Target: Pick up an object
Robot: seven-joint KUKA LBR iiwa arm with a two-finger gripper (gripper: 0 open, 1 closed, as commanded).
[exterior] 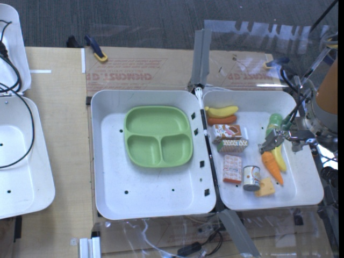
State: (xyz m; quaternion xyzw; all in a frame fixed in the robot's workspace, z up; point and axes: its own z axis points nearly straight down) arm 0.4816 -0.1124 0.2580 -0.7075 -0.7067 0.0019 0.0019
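The right bin (301,195) holds several toy foods: a yellow banana (221,111) and a red sausage (222,120) at the back, a printed box (230,136), a red-and-white carton (232,169), a small can (250,177), a cheese wedge (265,187), an orange carrot (272,167), a yellow piece (279,158) and a green item (274,121). My gripper (271,142) hangs low at the bin's right side, just above the top of the carrot and the yellow piece. Nothing shows between its fingers.
The left bin (107,187) holds a green divided plate (159,136). A grey divider post (201,58) stands behind the seam between the bins. Cables and the arm's body (322,101) crowd the right edge. A blue-and-yellow clamp (95,49) lies on the bench at the back.
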